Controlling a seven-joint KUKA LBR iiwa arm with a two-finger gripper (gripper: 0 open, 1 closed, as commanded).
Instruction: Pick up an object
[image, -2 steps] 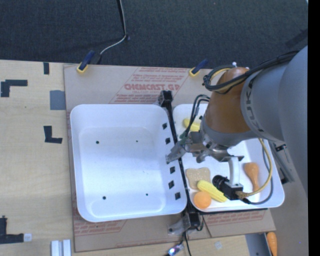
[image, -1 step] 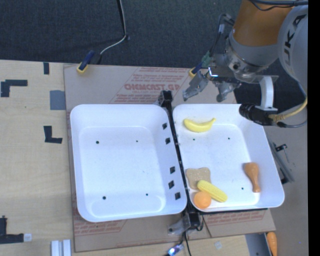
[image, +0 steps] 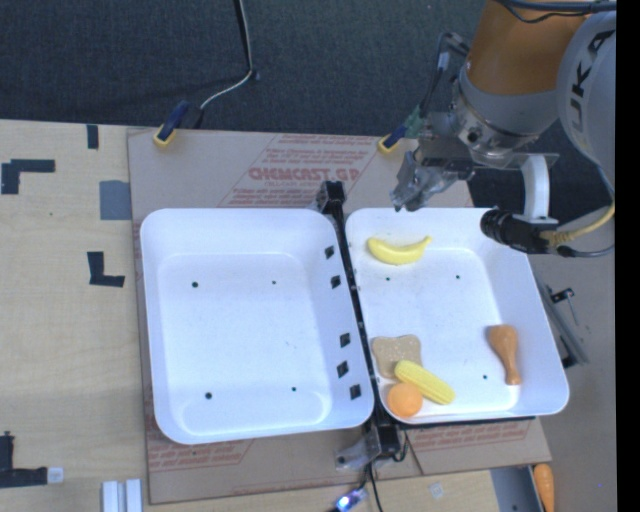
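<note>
Landmark: the banana (image: 399, 249), a yellow toy lying flat near the far rim of the right bin (image: 520, 300); all places below are given relative to it.
Hand: the hand (image: 410, 195) hangs just beyond the banana, over the bin's far rim, carrying nothing; whether it is wide or narrow cannot be told from this view.
Likely target: the banana, judged the nearest thing to the hand.
Other contents: a bread slice (image: 396, 350), a corn cob (image: 424, 382) and an orange (image: 405, 400) sit clustered well nearer the camera than the banana; a chicken drumstick (image: 505, 352) lies toward the arm's side and nearer the camera.
Left bin: the left bin (image: 240, 320) lies across the divider from the banana.
Risk 1: a straight descent may land on the rim rather than the banana, since the hand sits beyond it.
Risk 2: the curved, low fruit may slide or roll out on closing.
Risk 3: the cluster's touching items invite a double or glancing grasp.
</note>
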